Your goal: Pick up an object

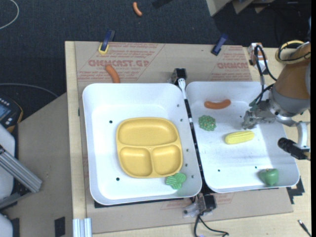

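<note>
The gripper [250,119] hung in the right bin [217,174], just above the yellow corn cob [239,137]; its finger state could not be determined. The cob lay lengthwise, ridged, pale yellow. The board [123,60] behind read "CHEMCAST" in red

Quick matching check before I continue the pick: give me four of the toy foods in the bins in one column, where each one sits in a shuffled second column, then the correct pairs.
Things:
1. hot dog
2. corn cob
3. green pepper
4. green toy

Places:
A. left bin, touching the yellow tray's near right corner
B. right bin, near right corner
C. right bin, far side
D. right bin, middle, just below the gripper

Pairs: 1-C, 2-D, 3-B, 4-A
</note>
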Robot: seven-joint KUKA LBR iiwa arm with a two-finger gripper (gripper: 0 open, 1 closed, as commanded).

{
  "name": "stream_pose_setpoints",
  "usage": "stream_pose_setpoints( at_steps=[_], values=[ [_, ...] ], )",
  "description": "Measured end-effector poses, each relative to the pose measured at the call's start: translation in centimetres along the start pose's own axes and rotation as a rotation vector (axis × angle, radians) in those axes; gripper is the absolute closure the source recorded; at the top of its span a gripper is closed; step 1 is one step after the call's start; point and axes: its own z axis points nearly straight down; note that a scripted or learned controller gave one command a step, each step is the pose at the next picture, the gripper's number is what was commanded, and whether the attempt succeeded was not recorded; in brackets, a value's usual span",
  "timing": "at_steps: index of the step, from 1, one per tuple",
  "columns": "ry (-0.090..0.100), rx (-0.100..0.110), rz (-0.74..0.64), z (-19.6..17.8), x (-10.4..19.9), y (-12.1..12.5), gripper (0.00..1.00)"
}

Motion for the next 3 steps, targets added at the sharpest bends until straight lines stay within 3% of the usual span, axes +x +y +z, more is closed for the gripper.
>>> stream_pose_setpoints(
  at_steps=[2, 3],
  values=[
    [-0.002, -0.006, 0.0, -10.7, 1.0, -0.6, 1.0],
    [-0.002, -0.005, -0.001, -13.1, 1.0, -0.5, 1.0]
  ],
)
